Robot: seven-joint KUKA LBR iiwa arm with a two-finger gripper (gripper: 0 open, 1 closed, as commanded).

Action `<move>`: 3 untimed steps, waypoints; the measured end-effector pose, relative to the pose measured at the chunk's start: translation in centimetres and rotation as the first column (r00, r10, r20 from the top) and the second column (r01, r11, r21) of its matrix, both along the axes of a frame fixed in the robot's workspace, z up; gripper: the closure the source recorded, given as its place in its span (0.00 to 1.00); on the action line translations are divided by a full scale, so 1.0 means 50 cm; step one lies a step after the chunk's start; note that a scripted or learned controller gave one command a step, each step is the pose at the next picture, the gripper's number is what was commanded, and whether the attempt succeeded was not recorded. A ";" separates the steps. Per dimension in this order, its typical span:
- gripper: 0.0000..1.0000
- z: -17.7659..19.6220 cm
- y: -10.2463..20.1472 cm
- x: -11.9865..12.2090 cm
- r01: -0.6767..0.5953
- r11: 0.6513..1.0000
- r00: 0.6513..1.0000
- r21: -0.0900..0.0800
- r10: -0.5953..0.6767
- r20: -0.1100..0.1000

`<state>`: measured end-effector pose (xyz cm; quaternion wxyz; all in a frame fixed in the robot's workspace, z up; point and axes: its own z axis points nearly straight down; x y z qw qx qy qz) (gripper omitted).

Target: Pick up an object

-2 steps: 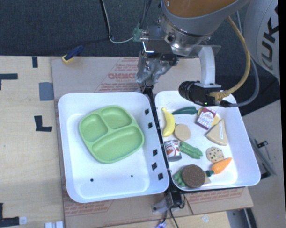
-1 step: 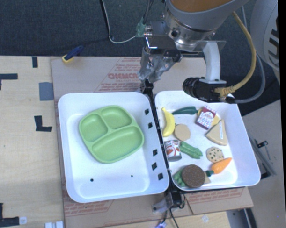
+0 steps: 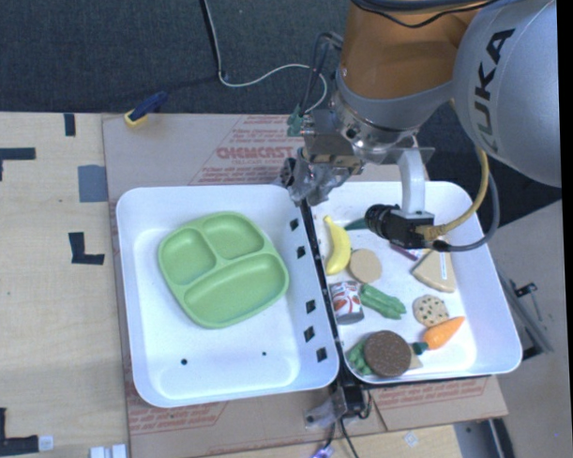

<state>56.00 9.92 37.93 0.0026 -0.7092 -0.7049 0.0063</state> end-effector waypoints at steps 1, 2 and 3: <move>1.00 -0.232 0.044 -0.087 -0.008 1.000 1.000 0.002 0.008 -0.004; 1.00 -0.007 0.161 -0.111 -0.016 1.000 1.000 0.010 0.015 0.020; 1.00 -0.010 0.123 -0.155 -0.008 1.000 1.000 0.005 0.008 0.009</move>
